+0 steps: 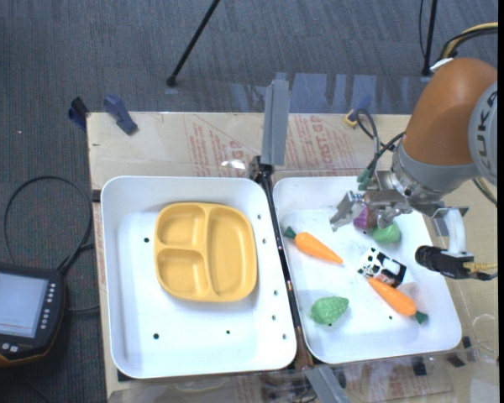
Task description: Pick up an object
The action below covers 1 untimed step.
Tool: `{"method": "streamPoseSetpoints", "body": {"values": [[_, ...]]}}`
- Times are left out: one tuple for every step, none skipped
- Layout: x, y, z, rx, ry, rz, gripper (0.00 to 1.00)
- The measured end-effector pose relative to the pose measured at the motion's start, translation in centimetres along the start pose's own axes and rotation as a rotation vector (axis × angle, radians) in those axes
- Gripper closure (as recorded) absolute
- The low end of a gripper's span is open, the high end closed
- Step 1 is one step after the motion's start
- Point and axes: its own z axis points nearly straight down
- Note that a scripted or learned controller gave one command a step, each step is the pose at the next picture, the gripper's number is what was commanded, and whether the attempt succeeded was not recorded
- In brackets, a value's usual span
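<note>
Purple toy and a green one are huddled at about 1 o'clock in the right bin, and the gripper is parked right on top of them, so that looks like the pick it's going for. Honestly can't tell from up here how the gripper is set or whether anything is in it; the wrist hardware covers that spot.

What I'd worry about: those two toys look like they're touching, so a close could catch both, or shove one sideways and squirt the other out. They also sit close to the bin's far wall and right-hand rim, so a pushed piece could wedge up there.

Rest of the right bin: one carrot near the center-left, a second carrot at roughly 4 o'clock just beside a small black-and-white piece, and a green lump at 6 o'clock. Open floor runs along the left side near the divider, so a straight lift is the clean exit.

Left bin has a yellow divided plate in the middle with plenty of bare white around it.
</note>
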Motion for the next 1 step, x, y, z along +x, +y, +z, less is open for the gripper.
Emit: {"method": "streamPoseSetpoints", "body": {"values": [[0.50, 1.32, 13.70, 0.010, 0.002, -0.142, 0.00]]}}
